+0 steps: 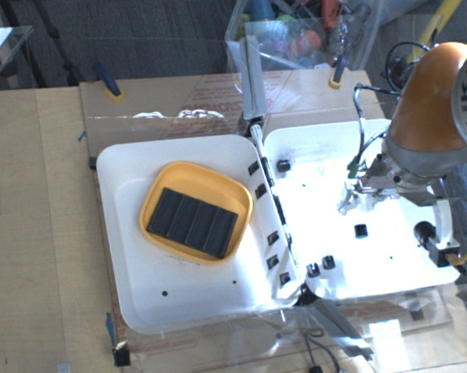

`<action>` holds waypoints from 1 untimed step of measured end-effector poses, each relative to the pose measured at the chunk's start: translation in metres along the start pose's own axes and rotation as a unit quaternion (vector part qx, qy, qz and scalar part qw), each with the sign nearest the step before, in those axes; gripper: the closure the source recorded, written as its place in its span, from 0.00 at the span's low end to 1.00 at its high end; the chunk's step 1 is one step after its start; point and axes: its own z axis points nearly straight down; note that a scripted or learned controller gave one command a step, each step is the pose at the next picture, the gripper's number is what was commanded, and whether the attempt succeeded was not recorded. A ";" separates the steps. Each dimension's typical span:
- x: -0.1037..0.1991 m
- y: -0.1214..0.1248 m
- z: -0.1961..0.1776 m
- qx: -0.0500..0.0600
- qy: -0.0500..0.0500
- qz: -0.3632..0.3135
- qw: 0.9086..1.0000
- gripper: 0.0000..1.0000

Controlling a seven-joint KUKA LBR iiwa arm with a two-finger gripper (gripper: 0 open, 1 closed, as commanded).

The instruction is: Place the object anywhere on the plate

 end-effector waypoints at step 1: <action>0.021 0.014 0.014 0.001 0.000 -0.133 0.991 1.00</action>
